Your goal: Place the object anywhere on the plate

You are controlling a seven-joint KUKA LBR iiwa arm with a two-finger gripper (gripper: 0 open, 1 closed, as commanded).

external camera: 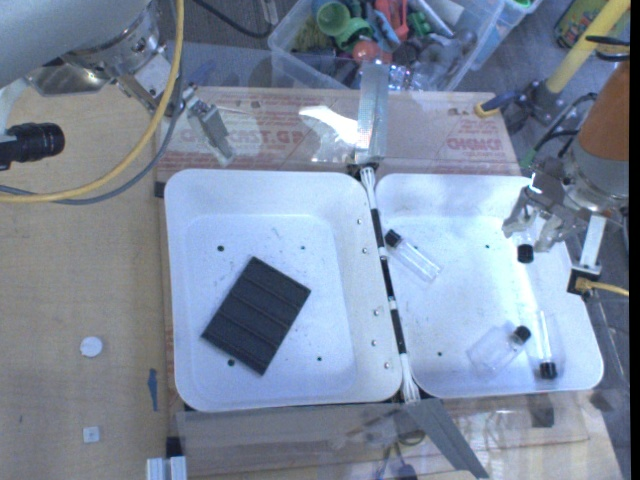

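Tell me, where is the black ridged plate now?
The black ridged plate lies tilted in the left bin, toward its lower middle, left of the divider between the bins.

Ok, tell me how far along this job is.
Done: nothing yet. The clear vials all lie in the right bin, none on the dark plate in the left bin. In hand: the gripper hangs over the right bin's right side; no grasp is visible. Left: pick up a vial, carry it across and set it on the plate.
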